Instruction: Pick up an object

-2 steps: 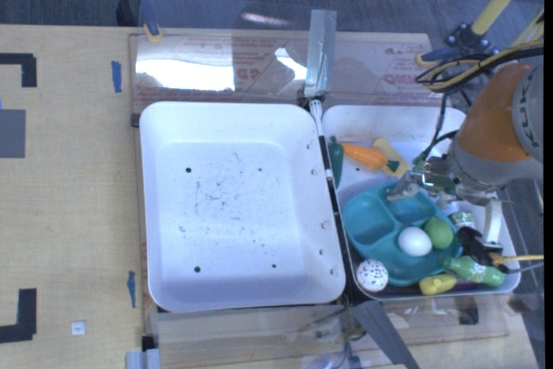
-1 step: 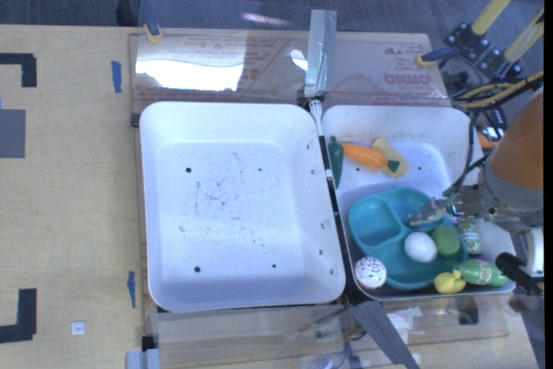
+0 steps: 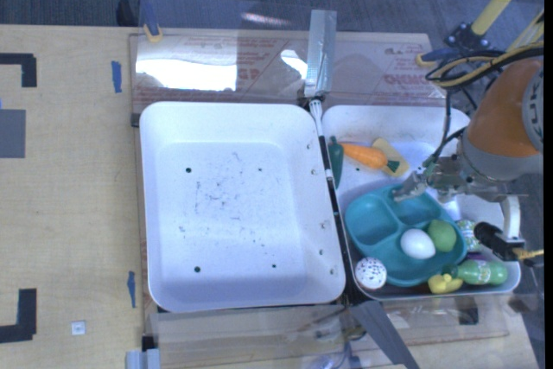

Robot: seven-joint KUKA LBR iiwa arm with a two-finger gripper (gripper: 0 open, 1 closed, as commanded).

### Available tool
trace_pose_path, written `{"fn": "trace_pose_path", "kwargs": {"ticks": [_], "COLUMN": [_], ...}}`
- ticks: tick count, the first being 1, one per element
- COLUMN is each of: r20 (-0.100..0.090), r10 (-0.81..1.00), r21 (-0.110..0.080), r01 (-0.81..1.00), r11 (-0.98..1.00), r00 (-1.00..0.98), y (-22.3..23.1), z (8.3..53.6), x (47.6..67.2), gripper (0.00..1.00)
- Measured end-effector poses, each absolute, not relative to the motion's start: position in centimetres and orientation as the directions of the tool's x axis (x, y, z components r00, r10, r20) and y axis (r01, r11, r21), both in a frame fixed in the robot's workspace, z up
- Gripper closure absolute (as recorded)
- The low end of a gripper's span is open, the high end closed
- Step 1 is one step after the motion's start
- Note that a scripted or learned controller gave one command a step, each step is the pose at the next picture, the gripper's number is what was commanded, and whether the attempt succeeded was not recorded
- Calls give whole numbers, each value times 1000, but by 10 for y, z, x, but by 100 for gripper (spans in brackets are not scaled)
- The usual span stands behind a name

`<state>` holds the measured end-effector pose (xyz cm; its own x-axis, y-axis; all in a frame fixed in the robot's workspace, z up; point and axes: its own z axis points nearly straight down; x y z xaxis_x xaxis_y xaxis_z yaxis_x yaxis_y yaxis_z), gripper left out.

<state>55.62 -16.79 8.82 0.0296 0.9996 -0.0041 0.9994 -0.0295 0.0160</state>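
In the right bin (image 3: 406, 124) lies a teal divided plate (image 3: 373, 225). It holds a white egg (image 3: 418, 244) and a green ball (image 3: 442, 235). Behind the plate lies an orange carrot (image 3: 364, 155) beside a small yellow block (image 3: 390, 156). At the bin's front sit a speckled white ball (image 3: 371, 273), a yellow duck (image 3: 444, 283) and a green bottle-shaped toy (image 3: 480, 274). My gripper (image 3: 415, 187) hangs low over the plate's far right rim, and I see nothing held in it.
The left bin (image 3: 233, 203) is a wide white tray with a speckled floor. A metal divider post (image 3: 320, 56) and a clear panel stand behind both bins. The wooden bench (image 3: 60, 186) stretches to the left.
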Motion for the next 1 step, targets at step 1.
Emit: {"fn": "trace_pose_path", "kwargs": {"ticks": [1], "r20": [-2], "r10": [999], "r21": [16], "r01": [999], "r11": [-35], "r00": [35], "y": [-146], "z": [89], "x": [643], "gripper": [0]}}
